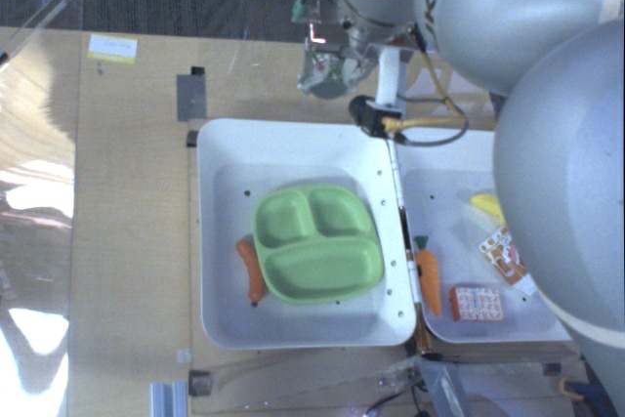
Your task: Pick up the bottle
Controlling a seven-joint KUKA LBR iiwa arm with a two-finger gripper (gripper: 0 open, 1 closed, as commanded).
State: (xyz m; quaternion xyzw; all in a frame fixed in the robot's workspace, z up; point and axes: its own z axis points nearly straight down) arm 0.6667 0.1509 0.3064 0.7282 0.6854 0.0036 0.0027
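Bench (117,210) of pale wood carries two white bins side by side in the camera view. The left bin (210,239) holds a green divided plate (269,210), and an orange carrot (252,271) lies touching the plate's left edge. In the right bin (444,173) I see a second carrot (428,278) against the left wall, a small red and white box (477,303) beside it, and what I take for the bottle (500,249): a lying thing with a yellow end and a red and white label, partly covered by the grey arm (508,5).

The gripper (332,73) hangs beyond the far rim of the left bin, over the bench, well apart from the bottle. Something pale and blurred sits at its tip, and I cannot say if this is part of the tool or an object. Whether the claw is released or clenched, I cannot tell.

In my judgement the step in hand is the approach, and the pick is not yet begun. To do it well, the gripper should travel over to the right bin and come down with the claw released, set across the narrow side of the bottle at its middle, not at the yellow end. It should stay clear of the box and the bin wall, so that nothing else is caught.
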